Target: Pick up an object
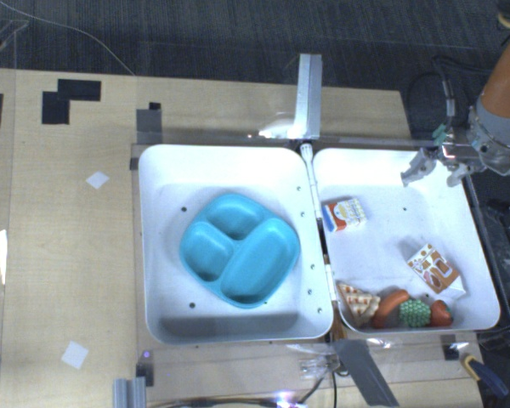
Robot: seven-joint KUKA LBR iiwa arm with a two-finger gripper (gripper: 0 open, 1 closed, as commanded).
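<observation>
The right bin [382, 185] holds a small white and orange carton [344, 214] near its left wall and a patterned snack packet [433, 269] further right. Along its front edge lie a waffle piece [357, 298], an orange sausage-shaped toy [389, 304], a green knobbly toy [415, 313] and a small red piece [441, 313]. My gripper [433, 172] hangs over the bin's far right corner, open, with nothing between its fingers. It is well away from every object.
The left bin [166, 194] holds a blue divided plate [238, 249]. A metal post [309, 92] stands at the back between the bins. Cables and dark gear lie to the right of the right bin.
</observation>
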